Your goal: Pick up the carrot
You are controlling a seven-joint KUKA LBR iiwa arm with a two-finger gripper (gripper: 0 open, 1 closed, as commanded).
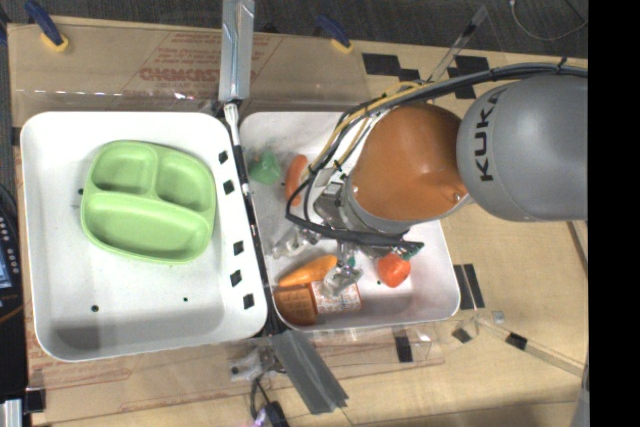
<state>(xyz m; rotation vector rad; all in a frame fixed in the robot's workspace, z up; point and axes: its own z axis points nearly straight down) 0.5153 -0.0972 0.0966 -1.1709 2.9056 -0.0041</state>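
— Cardboard covers the bench (520, 355) under two white bins; the left bin (50, 315) holds a green divided plate (150, 200).

— And the gripper (347, 267)?

— Low in the right bin (440, 300), under the arm's orange band (405, 165). Whether it's wide or closed, I can't tell.

— The carrot (296, 177)?

— Up-left of the gripper, apart from it, beside a green piece (266, 166). An orange item (310, 269) and a labelled bottle (318, 301) lie just beside the gripper, a red piece (393, 269) to its right.

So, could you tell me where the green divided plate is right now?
The green divided plate lies in the left white bin, toward its upper half, across the divider from the right bin where the arm is working.
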